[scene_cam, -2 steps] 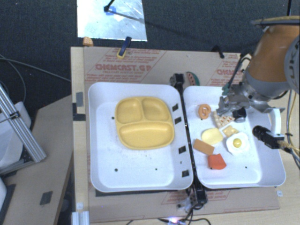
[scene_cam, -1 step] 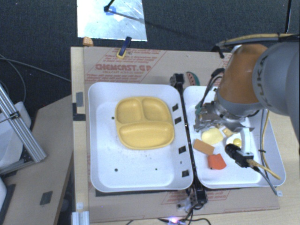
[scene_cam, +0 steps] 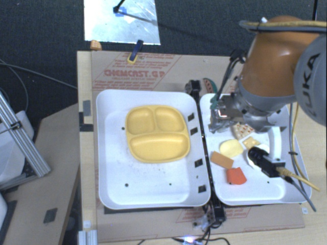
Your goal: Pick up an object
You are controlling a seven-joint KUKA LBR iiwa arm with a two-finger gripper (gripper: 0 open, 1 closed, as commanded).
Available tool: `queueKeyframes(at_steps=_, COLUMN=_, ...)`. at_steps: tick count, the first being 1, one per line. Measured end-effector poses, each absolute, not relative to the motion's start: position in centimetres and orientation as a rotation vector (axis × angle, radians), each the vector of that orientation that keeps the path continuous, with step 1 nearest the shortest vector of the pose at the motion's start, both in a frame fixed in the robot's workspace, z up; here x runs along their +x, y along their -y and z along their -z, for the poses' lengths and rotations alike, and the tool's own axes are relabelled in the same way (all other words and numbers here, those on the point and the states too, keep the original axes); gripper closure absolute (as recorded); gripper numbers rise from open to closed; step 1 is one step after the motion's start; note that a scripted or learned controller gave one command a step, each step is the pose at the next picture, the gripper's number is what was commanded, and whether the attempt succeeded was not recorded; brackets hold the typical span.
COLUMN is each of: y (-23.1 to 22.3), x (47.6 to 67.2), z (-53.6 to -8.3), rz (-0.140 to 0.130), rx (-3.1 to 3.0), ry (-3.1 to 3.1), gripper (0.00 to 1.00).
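While the grey-and-orange arm (scene_cam: 276, 65) hangs over the right bin (scene_cam: 255, 195), small objects lie below: a pale yellow piece (scene_cam: 231, 147), a tan block (scene_cam: 222, 160), an orange-red block (scene_cam: 236, 176). A yellow divided tray (scene_cam: 156, 133) sits in the left bin (scene_cam: 110, 152).

A single camera hangs fixed above the bench and looks down at a slant, far enough back to take in both white bins whole. The left bin (scene_cam: 110, 152), holding a yellow divided tray (scene_cam: 156, 133), sits near the middle of the view, and the right bin (scene_cam: 255, 193) lies just beside it. The arm (scene_cam: 278, 60) looms large over the right bin, close under the lens. Beyond the left bin, dark floor fills the top.
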State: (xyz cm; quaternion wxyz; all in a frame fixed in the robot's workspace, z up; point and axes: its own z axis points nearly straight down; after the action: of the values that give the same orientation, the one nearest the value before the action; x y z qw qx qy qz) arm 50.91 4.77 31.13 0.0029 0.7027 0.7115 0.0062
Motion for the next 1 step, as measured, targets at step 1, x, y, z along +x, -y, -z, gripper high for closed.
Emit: queueKeyframes(at_steps=1, y=-8.88, x=48.69, z=-35.02, rz=-0.012, rx=2.208, ry=-2.231, gripper=1.0)
